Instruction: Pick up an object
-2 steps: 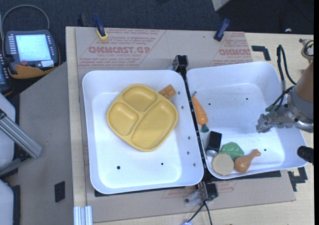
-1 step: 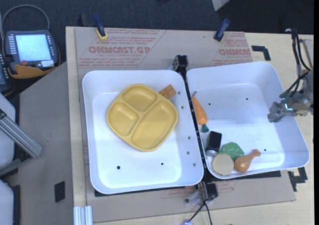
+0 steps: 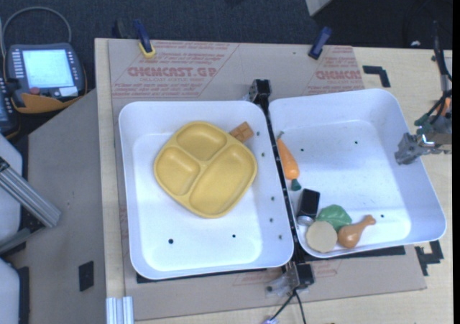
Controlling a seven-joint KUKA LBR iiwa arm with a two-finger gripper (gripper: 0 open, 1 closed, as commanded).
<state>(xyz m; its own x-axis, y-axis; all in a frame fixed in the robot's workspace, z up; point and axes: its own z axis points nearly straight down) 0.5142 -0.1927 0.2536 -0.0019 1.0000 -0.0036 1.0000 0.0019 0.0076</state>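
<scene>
My gripper (image 3: 407, 149) hangs over the right rim of the right bin (image 3: 359, 110), well away from the objects. Those objects lie in that bin's near left corner. An orange carrot (image 3: 288, 161) lies along the left wall, and a small black block (image 3: 309, 202) sits below it. Closer to the front are a green leafy piece (image 3: 335, 215), a round beige disc (image 3: 322, 236) and a brown drumstick (image 3: 356, 230). Nothing shows in the gripper.
The left bin (image 3: 144, 229) holds a yellow divided plate (image 3: 206, 169) with a small brown block (image 3: 242, 131) peeking from under its far edge. A black divider clamp (image 3: 260, 90) sits between the bins. A teach pendant (image 3: 43, 75) lies off the bench at far left.
</scene>
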